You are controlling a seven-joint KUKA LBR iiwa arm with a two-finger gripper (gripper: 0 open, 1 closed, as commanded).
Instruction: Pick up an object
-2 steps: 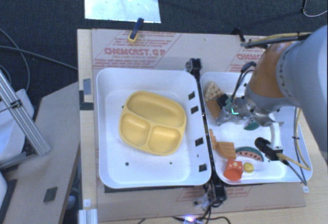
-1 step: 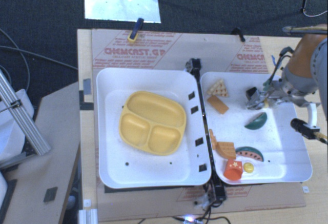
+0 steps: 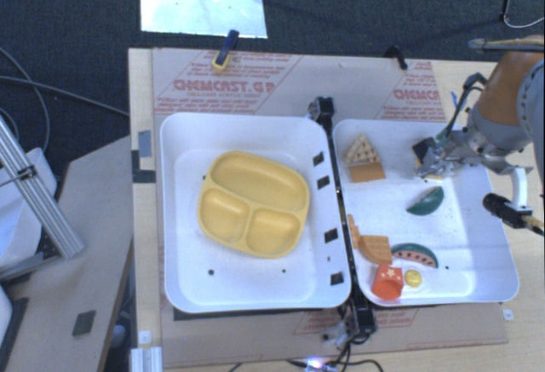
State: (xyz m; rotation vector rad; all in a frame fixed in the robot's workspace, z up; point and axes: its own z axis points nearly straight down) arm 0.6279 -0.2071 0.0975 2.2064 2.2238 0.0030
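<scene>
1. Arm (image 3: 511, 98) reaches in from the right, with the gripper (image 3: 436, 159) low over the upper part of the right bin (image 3: 485, 230).
2. Gripper state: can't tell at this resolution, and nothing can be seen held in it.
3. Candidate objects are all in the right bin: toy sandwich wedge (image 3: 363, 157) at upper left, dark green slice (image 3: 425, 202) just below the gripper, orange block piece (image 3: 372, 246), watermelon slice (image 3: 414, 256), red cup-like toy (image 3: 387, 282) with a small yellow piece (image 3: 413, 279) beside it at the bottom.
4. Left bin (image 3: 183, 217) holds a yellow divided plate (image 3: 253, 203) (not the likely target, it's well apart from the gripper).
5. Progress: early, in my judgement. Every object looks to be resting on a bin floor; no lift yet.
6. Left to do: settle on a target (the green slice is closest), close on it, lift clear.
</scene>
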